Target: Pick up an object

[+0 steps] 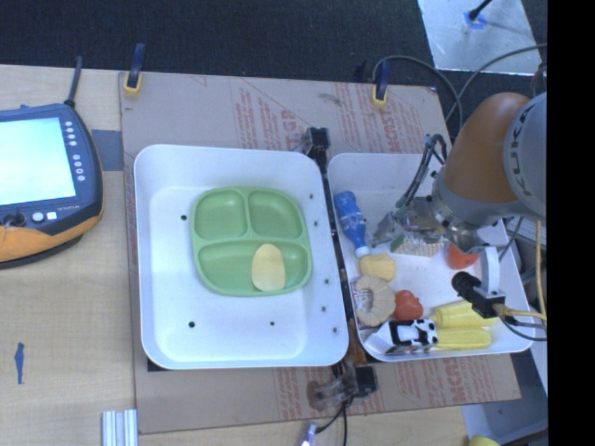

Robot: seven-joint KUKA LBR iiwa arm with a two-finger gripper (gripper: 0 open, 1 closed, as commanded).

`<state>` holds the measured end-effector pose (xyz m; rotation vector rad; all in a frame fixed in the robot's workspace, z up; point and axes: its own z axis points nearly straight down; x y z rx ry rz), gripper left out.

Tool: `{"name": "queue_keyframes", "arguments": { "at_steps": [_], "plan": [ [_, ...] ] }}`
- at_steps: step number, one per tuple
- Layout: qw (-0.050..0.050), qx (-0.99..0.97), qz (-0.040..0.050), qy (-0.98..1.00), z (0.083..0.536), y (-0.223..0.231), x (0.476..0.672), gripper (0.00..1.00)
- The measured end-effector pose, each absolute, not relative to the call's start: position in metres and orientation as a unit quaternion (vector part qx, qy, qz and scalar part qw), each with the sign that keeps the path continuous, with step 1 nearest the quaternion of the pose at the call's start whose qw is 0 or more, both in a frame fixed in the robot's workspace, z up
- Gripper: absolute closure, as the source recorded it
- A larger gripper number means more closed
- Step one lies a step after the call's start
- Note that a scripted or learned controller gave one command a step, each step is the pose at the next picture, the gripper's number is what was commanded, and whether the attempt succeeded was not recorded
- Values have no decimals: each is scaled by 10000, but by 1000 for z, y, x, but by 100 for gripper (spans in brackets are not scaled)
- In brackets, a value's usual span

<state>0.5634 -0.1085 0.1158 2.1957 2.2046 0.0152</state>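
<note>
Surface (65,342) is pale wood w/ a big sheet of brown cardboard (279,110) laid over it, clipped at the far edge, printed faintly in red. Two shallow white bins sit side by side on the cardboard, smooth plastic w/ rounded corners.

Left bin (167,249) is the larger-looking one. Inside it: a light green divided plate (223,240), glossy, three compartments, two small at the far side and one long at the near side. A pale yellow oval thing (269,268), lemon-shaped, lies in the long near compartment, toward its right end.

Right bin (372,170) holds the clutter. Arm (493,156) comes in from the right, grey w/ an orange band, wrist hanging over the bin's far-right part. Jaws (409,226) are down among the items near the bin's middle; can't tell how far apart they stand or whether anything is between them.

Items in that bin, approx big to small: a yellow corn-like piece (462,316) at the near right, ridged; a blue bottle (350,214) w/ white cap along the left wall, tilted; a tan ring-shaped item (373,301), rough-looking; a black-and-white patched toy (410,334) at the near edge; a yellowish lump (377,267) just beyond the ring; a red round piece (407,304) beside the ring; an orange-red bit (461,256) under the arm.

Off to the left on the bare wood, a handheld screen unit (42,179), dark casing, orange underside.
</note>
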Motion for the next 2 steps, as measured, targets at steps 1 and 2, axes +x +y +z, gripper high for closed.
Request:
{"name": "queue_keyframes", "arguments": {
  "at_steps": [1, 2],
  "plan": [
    [-12, 7052, -17, 7090, 103, -111, 564, 0],
    [8, 7064, -3, 7078, 226, -153, 590, 0]
  ]
}}
